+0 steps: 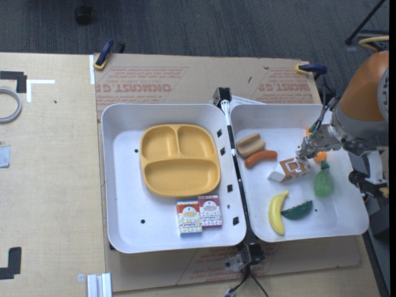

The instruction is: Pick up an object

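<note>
In the right bin [346,224] lie a tan bread roll [250,144], an orange-red sausage [260,158], a small white and orange carton [289,169], a yellow banana [277,212], a dark green leaf-shaped toy [297,210], a light green pear-shaped toy [322,183] and a small orange piece [321,156]. My gripper [307,154] hangs low over the right bin, just above the carton's upper right end and next to the orange piece. Nothing is visibly held between its fingers.
The left bin [120,218] holds a yellow divided plate [180,159] and two small red and white boxes [199,215] near its front wall. A black clip divider [230,147] joins the bins. The arm's orange band [365,91] looms at the right.
</note>
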Controlling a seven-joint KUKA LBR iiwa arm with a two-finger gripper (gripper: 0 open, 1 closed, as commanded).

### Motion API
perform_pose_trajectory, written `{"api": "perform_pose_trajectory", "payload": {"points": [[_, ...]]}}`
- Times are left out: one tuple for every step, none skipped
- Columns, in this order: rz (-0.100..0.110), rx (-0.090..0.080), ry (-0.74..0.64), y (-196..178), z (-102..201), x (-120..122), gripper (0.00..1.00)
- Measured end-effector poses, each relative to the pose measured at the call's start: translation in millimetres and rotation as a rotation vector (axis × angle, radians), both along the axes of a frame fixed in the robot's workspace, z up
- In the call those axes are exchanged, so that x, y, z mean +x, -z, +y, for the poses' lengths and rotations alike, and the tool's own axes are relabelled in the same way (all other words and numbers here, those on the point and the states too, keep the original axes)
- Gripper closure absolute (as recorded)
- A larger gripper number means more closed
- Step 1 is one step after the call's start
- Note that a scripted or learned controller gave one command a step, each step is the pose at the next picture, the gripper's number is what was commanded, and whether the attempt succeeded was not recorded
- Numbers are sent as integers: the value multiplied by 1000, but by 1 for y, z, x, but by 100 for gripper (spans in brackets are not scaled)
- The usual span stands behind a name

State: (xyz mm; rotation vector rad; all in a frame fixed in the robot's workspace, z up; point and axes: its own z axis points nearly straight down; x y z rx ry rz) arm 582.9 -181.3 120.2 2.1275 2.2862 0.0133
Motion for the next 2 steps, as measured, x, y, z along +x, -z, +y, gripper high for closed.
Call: {"api": "perform_pose_trajectory", "payload": {"points": [[0,1,0,0,0,0,0],[0,11,-26,16,-12,3,0]]}}
